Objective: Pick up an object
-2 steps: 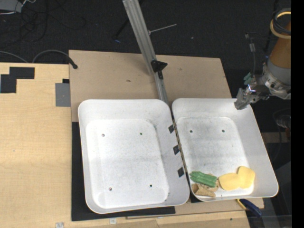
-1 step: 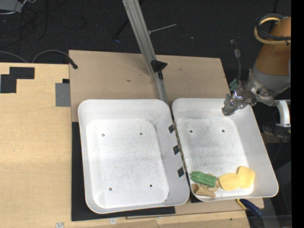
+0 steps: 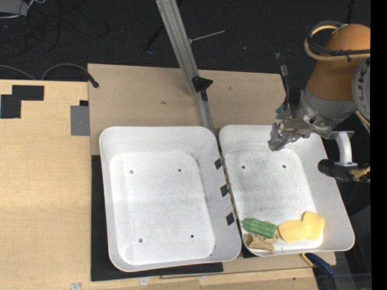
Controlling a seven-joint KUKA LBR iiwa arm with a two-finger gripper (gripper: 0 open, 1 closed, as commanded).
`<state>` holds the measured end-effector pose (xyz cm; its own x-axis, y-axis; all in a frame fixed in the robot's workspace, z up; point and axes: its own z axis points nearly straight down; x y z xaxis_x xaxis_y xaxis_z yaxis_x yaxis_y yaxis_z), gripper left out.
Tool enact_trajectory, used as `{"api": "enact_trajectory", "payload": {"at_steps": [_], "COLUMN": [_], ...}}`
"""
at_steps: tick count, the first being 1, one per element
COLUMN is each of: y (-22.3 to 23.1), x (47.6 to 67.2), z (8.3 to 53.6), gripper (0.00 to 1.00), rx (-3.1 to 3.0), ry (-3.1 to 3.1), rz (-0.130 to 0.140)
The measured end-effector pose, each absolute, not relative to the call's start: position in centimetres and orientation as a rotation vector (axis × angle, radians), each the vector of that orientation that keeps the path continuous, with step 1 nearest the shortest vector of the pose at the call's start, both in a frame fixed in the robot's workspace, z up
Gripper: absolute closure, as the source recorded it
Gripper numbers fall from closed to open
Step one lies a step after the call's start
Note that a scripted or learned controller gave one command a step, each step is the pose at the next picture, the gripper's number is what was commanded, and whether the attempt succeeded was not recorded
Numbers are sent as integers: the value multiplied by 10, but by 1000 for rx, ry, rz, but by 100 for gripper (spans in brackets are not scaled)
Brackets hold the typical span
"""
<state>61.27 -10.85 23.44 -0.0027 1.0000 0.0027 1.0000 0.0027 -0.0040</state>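
Three objects lying in right bin (image 3: 338,222) near corner: green piece (image 3: 260,226), yellow piece (image 3: 302,228), tan piece (image 3: 261,242); pincer (image 3: 279,139) hovering over far edge, well apart, grip state unclear.

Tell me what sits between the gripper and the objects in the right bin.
Nothing visible. The gripper hangs over the right bin's far end; bare floor separates it from the green object, yellow object and tan piece.

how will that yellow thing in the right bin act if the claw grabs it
The yellow thing looks smooth and rounded, so it may slip between fingers. It lies flat and lobed, so it probably won't roll. Wedged in the right bin's near corner beside the green object, it likely gives poor access.
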Motion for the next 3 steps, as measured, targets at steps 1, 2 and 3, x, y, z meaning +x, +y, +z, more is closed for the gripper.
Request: {"api": "enact_trajectory", "payload": {"at_steps": [1, 2, 3], "y": [-56, -1, 52], "x": [612, 601, 592], "z": [225, 235, 244], "gripper": [100, 100, 100], "rx": [-2214, -2213, -2213], "ry": [-2222, -2222, -2223], "rz": [2, 2, 2]}}
